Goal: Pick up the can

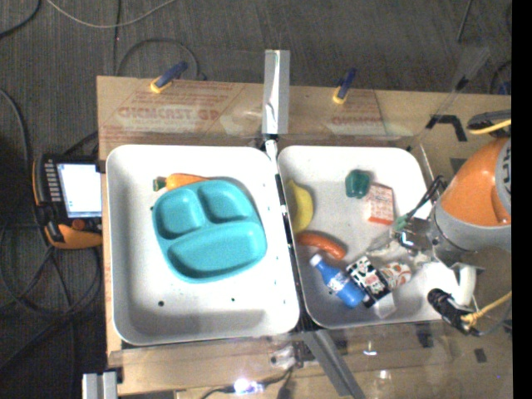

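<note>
Approach step, judging by layout; can (368,278) lying at right bin's (416,163) near edge, beside blue bottle (334,279); hand (405,241) just beyond, grip impossible to tell; next: descend squarely over can, then close.

The can (368,278) — black and white, with small red marks — is seen lying on its side, tilted, near the front of the right bin (332,160)
</note>
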You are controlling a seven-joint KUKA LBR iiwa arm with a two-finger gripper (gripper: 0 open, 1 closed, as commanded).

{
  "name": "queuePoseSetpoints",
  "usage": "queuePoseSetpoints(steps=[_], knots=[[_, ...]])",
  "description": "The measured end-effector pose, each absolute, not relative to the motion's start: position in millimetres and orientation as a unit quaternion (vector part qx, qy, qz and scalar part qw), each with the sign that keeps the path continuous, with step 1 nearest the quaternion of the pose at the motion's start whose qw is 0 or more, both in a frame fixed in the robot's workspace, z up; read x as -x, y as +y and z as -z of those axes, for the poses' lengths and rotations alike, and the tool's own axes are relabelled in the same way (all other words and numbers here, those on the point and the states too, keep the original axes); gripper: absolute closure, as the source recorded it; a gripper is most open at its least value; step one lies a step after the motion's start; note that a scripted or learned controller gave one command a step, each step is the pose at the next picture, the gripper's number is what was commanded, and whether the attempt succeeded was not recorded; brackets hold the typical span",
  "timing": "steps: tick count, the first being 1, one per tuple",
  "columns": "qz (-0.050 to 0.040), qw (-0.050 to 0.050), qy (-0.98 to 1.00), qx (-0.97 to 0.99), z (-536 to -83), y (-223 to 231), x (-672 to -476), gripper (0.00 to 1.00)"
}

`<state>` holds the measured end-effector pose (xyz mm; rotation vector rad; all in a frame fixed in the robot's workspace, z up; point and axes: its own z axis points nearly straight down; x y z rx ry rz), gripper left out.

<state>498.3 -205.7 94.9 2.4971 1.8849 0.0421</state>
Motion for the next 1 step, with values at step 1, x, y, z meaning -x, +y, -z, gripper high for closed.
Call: queuePoseSetpoints(steps=[1], knots=[[-0.0089,0.008,0.601,-0.799,-101.4,-209.1,-495.7,1.0]])
